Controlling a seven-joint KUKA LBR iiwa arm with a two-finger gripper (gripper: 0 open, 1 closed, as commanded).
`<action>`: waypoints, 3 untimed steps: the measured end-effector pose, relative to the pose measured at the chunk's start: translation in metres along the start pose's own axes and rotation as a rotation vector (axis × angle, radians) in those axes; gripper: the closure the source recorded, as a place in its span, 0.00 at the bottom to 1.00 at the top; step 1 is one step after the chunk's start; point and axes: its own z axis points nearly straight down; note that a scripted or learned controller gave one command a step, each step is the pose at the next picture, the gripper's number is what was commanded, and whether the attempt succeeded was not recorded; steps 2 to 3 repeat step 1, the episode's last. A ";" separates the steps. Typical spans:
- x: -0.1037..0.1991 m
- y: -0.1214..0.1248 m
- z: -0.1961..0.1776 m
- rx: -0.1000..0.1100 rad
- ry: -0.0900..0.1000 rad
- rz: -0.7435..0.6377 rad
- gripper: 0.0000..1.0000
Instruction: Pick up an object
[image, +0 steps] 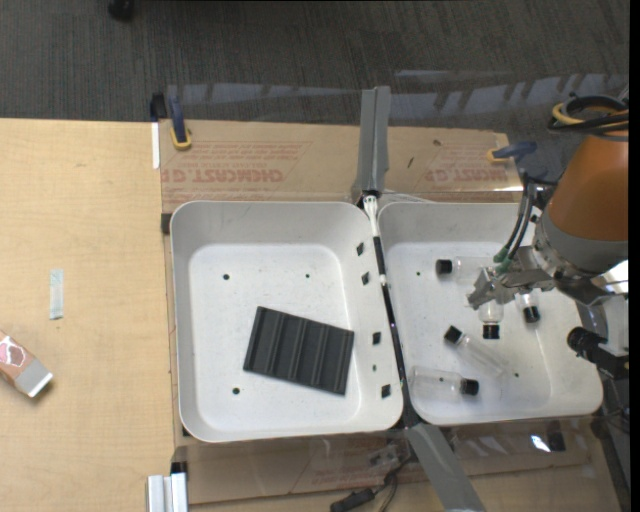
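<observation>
A dark grey ribbed flat block (300, 350) lies tilted in the left bin (200, 300). Several small clear vials with black caps lie in the right bin (420, 300): one (443, 267) near the back, one (458, 338) mid-bin, and a longer one (447, 381) near the front wall. Two more small black-capped pieces (491, 327) (531, 314) sit just below my gripper (508, 290). The gripper hangs low over the right half of the right bin, under the orange-banded wrist (592, 185). Nothing is visibly held.
A metal divider post (375, 130) stands behind the seam between the bins. Cardboard (260, 165) lies behind the bins. On the wooden bench to the left lie a small grey strip (56, 294) and a pink-and-white tube (20, 366). Cables (585, 110) hang at the top right.
</observation>
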 end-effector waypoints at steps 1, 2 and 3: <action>0.044 0.096 -0.022 0.001 -0.001 -0.055 1.00; 0.044 0.096 -0.022 0.001 -0.001 -0.055 1.00; 0.044 0.096 -0.022 0.001 -0.001 -0.055 1.00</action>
